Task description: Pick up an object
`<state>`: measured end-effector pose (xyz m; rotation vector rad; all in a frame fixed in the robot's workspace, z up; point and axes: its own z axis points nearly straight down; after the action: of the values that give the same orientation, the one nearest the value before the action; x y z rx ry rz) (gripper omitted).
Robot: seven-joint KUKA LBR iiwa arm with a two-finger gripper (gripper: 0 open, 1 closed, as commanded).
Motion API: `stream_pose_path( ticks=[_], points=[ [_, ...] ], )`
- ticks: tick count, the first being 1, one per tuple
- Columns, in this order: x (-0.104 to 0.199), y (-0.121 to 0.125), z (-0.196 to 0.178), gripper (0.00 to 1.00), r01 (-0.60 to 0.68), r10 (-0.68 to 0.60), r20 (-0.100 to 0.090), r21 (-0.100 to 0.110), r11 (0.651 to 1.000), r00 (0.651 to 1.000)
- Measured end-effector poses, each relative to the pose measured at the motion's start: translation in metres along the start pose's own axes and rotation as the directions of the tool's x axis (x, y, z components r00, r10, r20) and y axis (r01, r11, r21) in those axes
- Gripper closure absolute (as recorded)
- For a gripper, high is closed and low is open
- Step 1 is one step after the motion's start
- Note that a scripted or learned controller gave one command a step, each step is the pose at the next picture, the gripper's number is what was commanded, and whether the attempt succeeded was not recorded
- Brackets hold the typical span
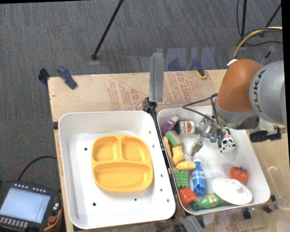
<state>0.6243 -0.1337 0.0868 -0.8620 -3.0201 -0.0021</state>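
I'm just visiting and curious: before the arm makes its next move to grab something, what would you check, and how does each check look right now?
1. Gripper is over the right bin: ok.
2. Nothing between its fingers: ok.
3. Blue bottle just below it is in plain sight: ok.
4. Room around the bottle: not ok, corn touches it.
5. Height above the objects: cannot tell.
6. Yellow tray in the left bin is out of the way: ok.

Arm housing (pixel 272 94): smooth grey casing, rounded, with dark "KUKA" lettering on its side.
Band (pixel 238 84): glossy orange dome-shaped section adjoining the grey housing.
Wrist flange (pixel 232 118): dark grey ring below the band.
Gripper (pixel 197 146): bare metal, silver, slender.
Cabling (pixel 198 106): thin black wires beside the band.
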Motion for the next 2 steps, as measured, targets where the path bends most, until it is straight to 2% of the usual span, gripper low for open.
stream_pose_path(
  ticks=[1, 2],
  points=[
    [0.072, -0.022, 0.001, 0.0, 0.034, -0.034, -0.003, 0.001, 0.999, 0.999],
    [0.143, -0.029, 0.001, 0.0, -0.187, 0.187, -0.002, 0.002, 0.982, 0.982]
  ],
)
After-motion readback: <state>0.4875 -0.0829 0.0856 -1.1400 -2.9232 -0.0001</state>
